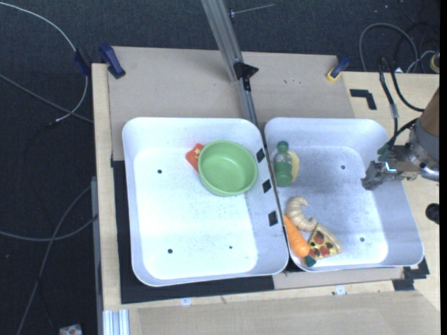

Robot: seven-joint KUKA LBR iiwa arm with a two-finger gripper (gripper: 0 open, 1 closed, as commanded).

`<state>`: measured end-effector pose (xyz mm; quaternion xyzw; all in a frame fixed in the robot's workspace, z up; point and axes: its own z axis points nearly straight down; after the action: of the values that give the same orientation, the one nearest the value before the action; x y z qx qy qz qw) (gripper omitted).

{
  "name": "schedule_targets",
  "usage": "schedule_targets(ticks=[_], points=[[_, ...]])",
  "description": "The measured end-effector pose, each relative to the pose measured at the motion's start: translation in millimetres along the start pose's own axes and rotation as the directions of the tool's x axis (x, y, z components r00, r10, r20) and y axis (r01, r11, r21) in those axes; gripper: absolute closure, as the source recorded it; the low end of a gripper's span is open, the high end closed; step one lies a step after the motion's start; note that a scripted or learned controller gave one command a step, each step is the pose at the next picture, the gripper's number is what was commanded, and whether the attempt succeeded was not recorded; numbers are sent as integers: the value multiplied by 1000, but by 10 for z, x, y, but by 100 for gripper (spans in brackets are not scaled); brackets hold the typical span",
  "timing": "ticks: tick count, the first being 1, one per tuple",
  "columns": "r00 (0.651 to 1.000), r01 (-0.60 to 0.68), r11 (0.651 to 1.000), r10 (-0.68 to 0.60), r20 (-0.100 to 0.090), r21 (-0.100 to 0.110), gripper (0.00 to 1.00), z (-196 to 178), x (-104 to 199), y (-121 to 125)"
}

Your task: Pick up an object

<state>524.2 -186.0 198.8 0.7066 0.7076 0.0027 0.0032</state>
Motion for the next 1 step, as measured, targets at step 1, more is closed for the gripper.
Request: schedule_targets(ticks=[1], points=[[1000, 1, 1000, -1, 0, 1, 100, -308, 1, 21]])
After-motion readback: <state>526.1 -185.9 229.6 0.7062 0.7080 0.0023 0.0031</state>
